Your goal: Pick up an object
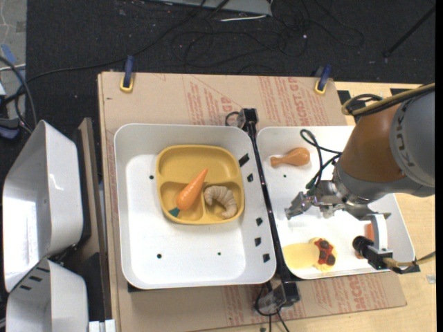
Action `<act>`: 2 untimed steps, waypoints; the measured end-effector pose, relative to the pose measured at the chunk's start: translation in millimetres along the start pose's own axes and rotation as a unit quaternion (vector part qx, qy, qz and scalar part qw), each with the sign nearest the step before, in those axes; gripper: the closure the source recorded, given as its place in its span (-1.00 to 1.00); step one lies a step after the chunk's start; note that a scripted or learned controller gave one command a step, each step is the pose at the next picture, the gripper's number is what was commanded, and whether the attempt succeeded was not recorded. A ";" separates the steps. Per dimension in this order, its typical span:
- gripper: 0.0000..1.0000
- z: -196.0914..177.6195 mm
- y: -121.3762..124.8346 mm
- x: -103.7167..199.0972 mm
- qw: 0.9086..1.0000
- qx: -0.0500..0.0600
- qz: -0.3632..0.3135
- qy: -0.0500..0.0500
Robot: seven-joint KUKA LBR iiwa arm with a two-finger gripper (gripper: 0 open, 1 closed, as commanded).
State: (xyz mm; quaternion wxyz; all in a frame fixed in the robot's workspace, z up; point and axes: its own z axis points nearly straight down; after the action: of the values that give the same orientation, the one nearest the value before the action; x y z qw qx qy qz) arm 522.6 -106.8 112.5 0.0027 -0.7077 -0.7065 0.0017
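- In the left bin (138, 254), you see a yellow divided plate (166, 164) near the far edge, holding a carrot (192, 189) and a pale shrimp (221, 199) in separate compartments.
- In the right bin (280, 185), a drumstick (292, 159) lies near the far edge; a pale yellow slice (299, 254) with a red-and-dark piece (324, 251) on it sits at the near edge.
- The gripper (299, 206) hangs mid-bin between them, holding nothing; whether it is parted, you cannot tell.
- Pick the drumstick: it lies apart, so centre over it before descending.
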 end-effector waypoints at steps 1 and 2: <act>-1.00 21.7 -0.4 0.5 1.000 -0.001 0.000 0.000; 1.00 10.6 -0.1 0.7 1.000 -0.002 0.001 0.000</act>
State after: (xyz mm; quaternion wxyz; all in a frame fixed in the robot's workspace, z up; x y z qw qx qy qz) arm 522.5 -106.1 101.9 0.0010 -0.7082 -0.7061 0.0003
